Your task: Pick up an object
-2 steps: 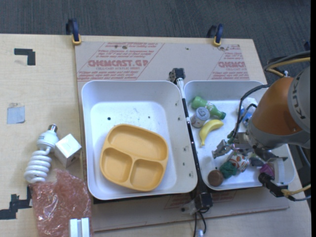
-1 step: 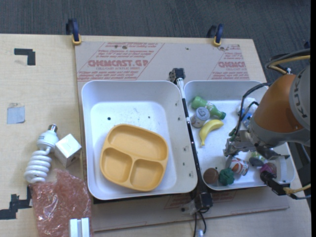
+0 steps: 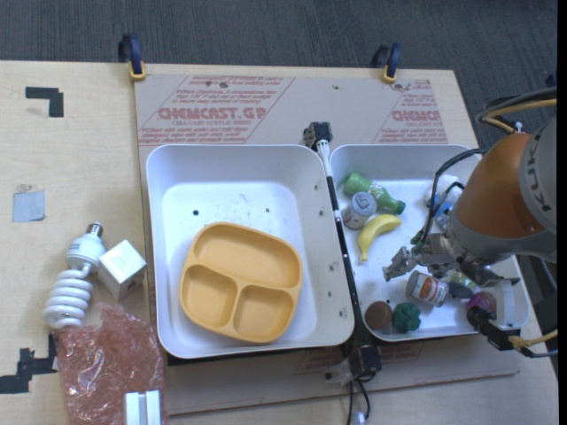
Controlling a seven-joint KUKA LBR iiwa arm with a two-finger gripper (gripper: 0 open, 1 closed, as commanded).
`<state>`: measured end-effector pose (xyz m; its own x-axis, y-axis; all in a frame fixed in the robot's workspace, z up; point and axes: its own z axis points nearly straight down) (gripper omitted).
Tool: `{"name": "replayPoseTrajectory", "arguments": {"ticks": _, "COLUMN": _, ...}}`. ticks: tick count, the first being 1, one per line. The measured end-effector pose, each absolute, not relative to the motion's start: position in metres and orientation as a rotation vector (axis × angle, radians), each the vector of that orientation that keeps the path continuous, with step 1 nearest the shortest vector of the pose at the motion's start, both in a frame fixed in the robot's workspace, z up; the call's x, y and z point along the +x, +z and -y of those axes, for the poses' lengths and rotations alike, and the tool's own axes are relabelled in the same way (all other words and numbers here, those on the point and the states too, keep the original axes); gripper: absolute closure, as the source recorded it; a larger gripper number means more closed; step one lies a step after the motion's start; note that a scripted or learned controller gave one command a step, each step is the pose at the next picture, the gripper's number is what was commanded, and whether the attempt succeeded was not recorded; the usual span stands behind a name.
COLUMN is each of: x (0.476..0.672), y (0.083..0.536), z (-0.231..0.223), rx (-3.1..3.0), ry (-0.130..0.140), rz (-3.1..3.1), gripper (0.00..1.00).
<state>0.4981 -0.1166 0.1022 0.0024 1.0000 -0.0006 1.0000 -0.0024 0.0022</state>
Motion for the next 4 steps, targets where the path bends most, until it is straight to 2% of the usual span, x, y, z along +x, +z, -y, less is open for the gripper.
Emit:
{"name": "replayPoseTrajectory", "arguments": {"ticks": 1, "x": 0.4994, "y": 0.1121, "z": 0.117, "rx": 2.222, "ry": 0.004, "rz": -2.214, "gripper": 1.0}}
{"name": "replayPoseTrajectory", "arguments": {"ticks": 2, "x": 0.4994, "y": 0.1121, "z": 0.117, "rx": 2.222, "ry": 0.004, "rz": -2.215, "gripper": 0.0}}
{"name": "replayPoseTrajectory", "arguments": {"ticks": 3, "x": 0.5007, "y": 0.122, "z": 0.1174, "rx": 2.221, "ry": 0.006, "rz": -2.213, "gripper": 1.0}}
{"name": "replayPoseTrajectory", "arguments": {"ticks": 4, "x": 0.5007, "y": 0.122, "z": 0.1174, "rx": 2.221, "ry": 0.006, "rz": -2.213, "gripper": 0.0}}
